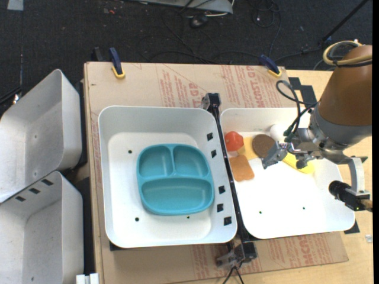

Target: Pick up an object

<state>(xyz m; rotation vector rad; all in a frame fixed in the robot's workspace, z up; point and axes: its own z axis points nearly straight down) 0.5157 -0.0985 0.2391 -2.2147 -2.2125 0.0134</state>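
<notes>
The arm (346,93) looms over the right bin's (308,218) far right corner. The left bin (118,218) carries a teal divided plate (175,178) at its centre. The gripper (284,154) hangs low beside a brown disc (262,144), a tan piece (242,169), an orange-red object (234,140) and a yellow object (301,161) along the right bin's far-left edge; its opening cannot be told.

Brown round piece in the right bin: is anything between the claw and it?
Nothing visible stands between them. The claw hangs right beside the brown round piece, on its right. The orange slab lies just below-left of the piece and the red piece to its left, both on the far side.
</notes>
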